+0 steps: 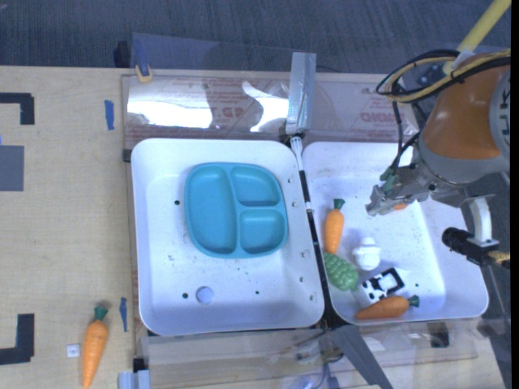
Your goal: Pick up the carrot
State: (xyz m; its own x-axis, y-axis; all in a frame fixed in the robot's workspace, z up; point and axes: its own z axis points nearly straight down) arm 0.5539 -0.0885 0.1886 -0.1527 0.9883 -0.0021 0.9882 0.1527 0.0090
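Two carrots lie in the right bin. One carrot stands lengthwise near the bin's left wall with its green top pointing away. The other carrot lies crosswise at the front edge. A third carrot rests on the bench at the front left, outside the bins. My gripper hangs over the middle of the right bin, to the right of and slightly beyond the upright carrot, apart from it. A small orange-red patch shows at its tip; I cannot tell what it is.
Between the two bin carrots lie a green bumpy vegetable, a white object and a black-and-white item. The left bin holds a blue divided plate. The arm's orange wrist looms over the right bin's far side.
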